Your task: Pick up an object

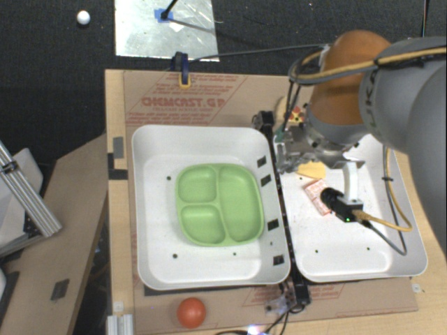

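The grey arm (408,96), with its orange band, comes in from 3 o'clock and bends down over the right bin (349,257). Its end effector (288,149) hangs low at that bin's 10 o'clock edge, right by the wall it shares with the left bin (154,246). From here I cannot tell whether it is released or clenched, and nothing shows in its grip.

Both bins sit on a brown board surface (202,100) with red lettering at 12 o'clock. A green divided plate (220,202) lies flat in the middle of the left bin. A silver sheet (165,19) lies beyond the board at 12 o'clock.

In the right bin, a yellow wedge (313,167) lies just beside the end effector, on its 4 o'clock side. A pink piece (316,195) lies just below the wedge, toward 6 o'clock.

An orange ball (191,311) rests on the board at 6 o'clock of the left bin. A blue clamp (181,67) grips the board's far edge, and a small white ball (84,17) lies at 10 o'clock.
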`<action>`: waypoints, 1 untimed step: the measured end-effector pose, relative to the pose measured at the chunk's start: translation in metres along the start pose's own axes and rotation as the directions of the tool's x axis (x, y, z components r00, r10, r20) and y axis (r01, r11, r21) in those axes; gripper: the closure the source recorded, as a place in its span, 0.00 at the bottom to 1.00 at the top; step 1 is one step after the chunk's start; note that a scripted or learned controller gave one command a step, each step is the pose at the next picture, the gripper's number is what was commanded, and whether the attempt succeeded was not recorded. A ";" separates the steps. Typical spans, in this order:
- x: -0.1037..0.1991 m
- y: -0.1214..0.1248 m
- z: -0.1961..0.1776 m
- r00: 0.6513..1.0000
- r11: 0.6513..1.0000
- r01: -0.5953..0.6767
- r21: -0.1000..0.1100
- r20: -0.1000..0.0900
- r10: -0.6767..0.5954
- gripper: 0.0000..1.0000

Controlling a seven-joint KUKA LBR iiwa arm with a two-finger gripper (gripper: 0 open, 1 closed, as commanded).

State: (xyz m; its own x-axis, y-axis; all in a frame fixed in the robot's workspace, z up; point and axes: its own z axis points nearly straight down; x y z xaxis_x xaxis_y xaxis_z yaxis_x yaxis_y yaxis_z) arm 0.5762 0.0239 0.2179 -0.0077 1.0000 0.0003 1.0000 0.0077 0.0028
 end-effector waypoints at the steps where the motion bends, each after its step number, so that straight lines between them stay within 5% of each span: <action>1: 0.041 0.012 0.000 1.000 1.000 0.000 0.000 -0.001 0.000 1.00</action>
